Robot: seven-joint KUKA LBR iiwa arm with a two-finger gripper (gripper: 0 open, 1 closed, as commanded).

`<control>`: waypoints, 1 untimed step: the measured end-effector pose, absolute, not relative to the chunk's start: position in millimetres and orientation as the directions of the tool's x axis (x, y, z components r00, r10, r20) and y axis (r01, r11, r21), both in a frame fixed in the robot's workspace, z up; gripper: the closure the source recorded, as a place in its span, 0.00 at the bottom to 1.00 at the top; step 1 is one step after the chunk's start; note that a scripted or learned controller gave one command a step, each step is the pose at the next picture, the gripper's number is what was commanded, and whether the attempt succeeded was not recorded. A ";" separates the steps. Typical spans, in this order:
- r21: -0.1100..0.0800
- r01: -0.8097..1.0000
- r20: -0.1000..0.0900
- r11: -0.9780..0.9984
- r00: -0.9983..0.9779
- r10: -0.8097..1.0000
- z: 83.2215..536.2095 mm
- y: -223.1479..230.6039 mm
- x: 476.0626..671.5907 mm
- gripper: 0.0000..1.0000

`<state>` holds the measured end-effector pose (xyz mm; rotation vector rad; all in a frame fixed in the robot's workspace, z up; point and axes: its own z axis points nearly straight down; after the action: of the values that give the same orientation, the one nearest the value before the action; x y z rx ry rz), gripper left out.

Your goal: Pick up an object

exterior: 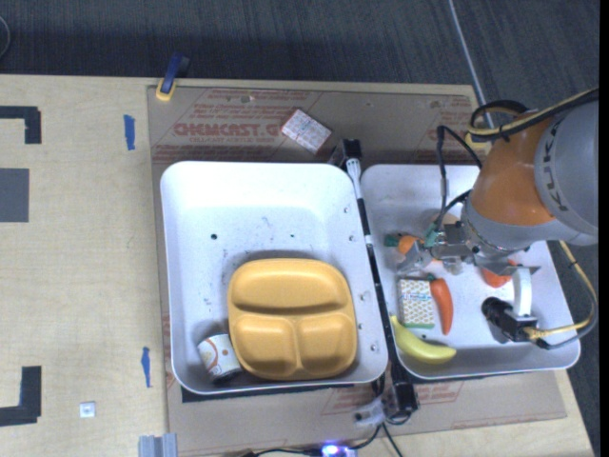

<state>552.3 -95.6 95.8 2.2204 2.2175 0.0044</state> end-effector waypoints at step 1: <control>0.007 1.000 -0.001 -0.002 0.002 1.000 105.9 -95.5 553.1 1.00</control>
<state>553.1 -95.5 105.9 2.2193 2.2150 0.0067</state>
